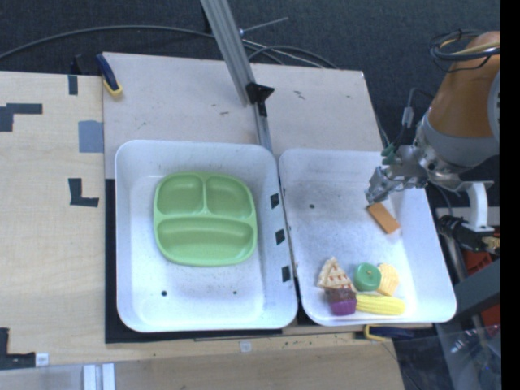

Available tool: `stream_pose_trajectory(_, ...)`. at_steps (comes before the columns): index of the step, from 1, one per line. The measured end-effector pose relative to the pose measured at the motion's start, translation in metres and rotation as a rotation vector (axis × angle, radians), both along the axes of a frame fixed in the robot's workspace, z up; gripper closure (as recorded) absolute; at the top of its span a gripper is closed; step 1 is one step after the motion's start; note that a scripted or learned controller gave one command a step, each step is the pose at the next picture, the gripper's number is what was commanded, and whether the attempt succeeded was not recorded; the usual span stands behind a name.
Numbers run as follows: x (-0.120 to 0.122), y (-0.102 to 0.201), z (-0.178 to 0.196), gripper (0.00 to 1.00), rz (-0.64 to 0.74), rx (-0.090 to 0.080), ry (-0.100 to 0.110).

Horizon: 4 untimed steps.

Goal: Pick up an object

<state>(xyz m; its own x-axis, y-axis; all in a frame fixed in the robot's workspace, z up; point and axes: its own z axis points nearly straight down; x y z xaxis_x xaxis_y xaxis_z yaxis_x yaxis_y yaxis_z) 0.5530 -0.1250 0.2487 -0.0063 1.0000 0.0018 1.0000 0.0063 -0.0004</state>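
Jaws: the gripper (380,187) hangs low over the right bin (325,177), near its right wall; whether its jaws are spread or pressed together cannot be told from this view.
Arm: grey with an orange band (467,88), reaching in from the right of the right bin.
Orange block: a small orange block (383,218) lies tilted on the right bin's floor, just below the gripper; touching or apart cannot be told.
Toy food cluster: at the right bin's near edge sit a wedge-shaped pastry piece (332,274), a purple piece (342,302), a green round piece (368,277), a yellow corn cob (379,305) and a pale yellow piece (390,279), packed close together.
Left bin: the left bin (134,218), touching the right bin's left side, holds a green divided plate (205,219).
Worktop: the pale wooden worktop (49,218) carries both bins.
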Motion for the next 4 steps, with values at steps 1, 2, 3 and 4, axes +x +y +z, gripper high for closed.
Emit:
stream_pose_trajectory(1,0.019,0.053,-0.014,1.0,0.001,-0.001,0.001)
stream_pose_trajectory(2,0.029,0.104,-0.025,1.0,0.0,-0.001,0.002)
stream_pose_trajectory(3,0.044,0.156,-0.014,1.0,0.001,0.0,0.0)
stream_pose_trajectory(4,0.063,0.208,-0.007,1.0,0.001,0.0,0.0)
